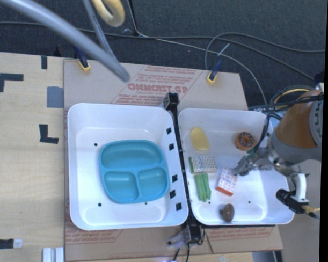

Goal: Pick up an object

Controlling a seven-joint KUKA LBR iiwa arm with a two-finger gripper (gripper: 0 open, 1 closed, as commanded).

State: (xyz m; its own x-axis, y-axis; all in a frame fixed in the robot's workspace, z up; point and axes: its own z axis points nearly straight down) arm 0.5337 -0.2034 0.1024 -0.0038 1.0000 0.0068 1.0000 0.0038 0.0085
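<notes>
Glare and blur soften the pincer, which sits low in the right bin near its right wall, so whether it is wide or narrow I cannot tell. It is a small dark, greyish shape at the end of the arm, whose orange band and grey casing are cut off by the right side of the view.

Nothing can be seen gripped in the pincer. A flat white and orange packet lies tilted just beside it, to its lower left, close enough that contact cannot be ruled out. A round brown doughnut-like ring lies near it, above. A yellow lemon-shaped piece sits further left, towards the divider between the bins. Below that lie a small patterned card or box and a pair of green sticks, both well apart from the pincer. A dark brown lump rests near the front wall of the bin; what it is cannot be made out.

The left bin holds a blue divided tray with three compartments. Both bins rest on a cardboard sheet on the table.
</notes>
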